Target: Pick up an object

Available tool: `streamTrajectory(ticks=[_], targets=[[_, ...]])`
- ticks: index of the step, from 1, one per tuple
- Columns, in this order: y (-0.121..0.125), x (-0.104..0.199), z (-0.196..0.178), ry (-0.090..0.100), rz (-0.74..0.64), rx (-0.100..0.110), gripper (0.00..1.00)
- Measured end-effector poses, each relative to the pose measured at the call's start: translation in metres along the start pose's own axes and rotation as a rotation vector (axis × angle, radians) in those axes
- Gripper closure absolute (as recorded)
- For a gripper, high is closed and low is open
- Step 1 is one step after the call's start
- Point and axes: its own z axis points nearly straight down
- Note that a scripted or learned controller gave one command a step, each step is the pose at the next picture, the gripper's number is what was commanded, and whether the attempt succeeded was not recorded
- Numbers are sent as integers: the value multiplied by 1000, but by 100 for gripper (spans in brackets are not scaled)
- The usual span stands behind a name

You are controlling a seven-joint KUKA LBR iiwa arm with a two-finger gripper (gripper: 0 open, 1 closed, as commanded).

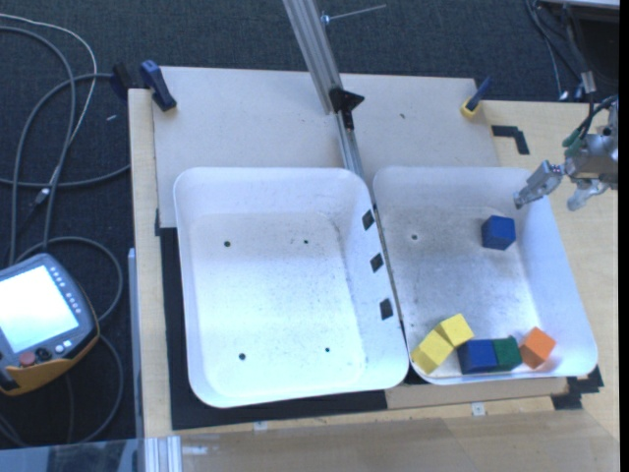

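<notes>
Right now, jaws [555,189] wide apart, bare, beside the blue cube [498,232].

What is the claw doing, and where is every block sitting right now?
claw: open, holding nothing, over the right bin's far right rim
lone blue block: resting apart in the right bin
yellow blocks: two touching, near edge
second blue block: beside the yellow ones
green block: wedged between blue and orange
orange block: near right corner

Dark carpeted floor [216,18] all around; pale wooden bench [246,126] at centre; black cables [59,96] looped at 9 o'clock; handheld pendant [39,323] with lit screen at 8 o'clock; metal post [310,37] rising at 12 o'clock.
</notes>
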Motion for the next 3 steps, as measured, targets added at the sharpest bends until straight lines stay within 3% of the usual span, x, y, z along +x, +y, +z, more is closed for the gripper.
streamTrajectory(ticks=[1,2,3], targets=[[46,-5,169,2,-1,5,0],[47,-6,153,0,-2,-2,100],[54,96,117,5,-7,-3,100]])
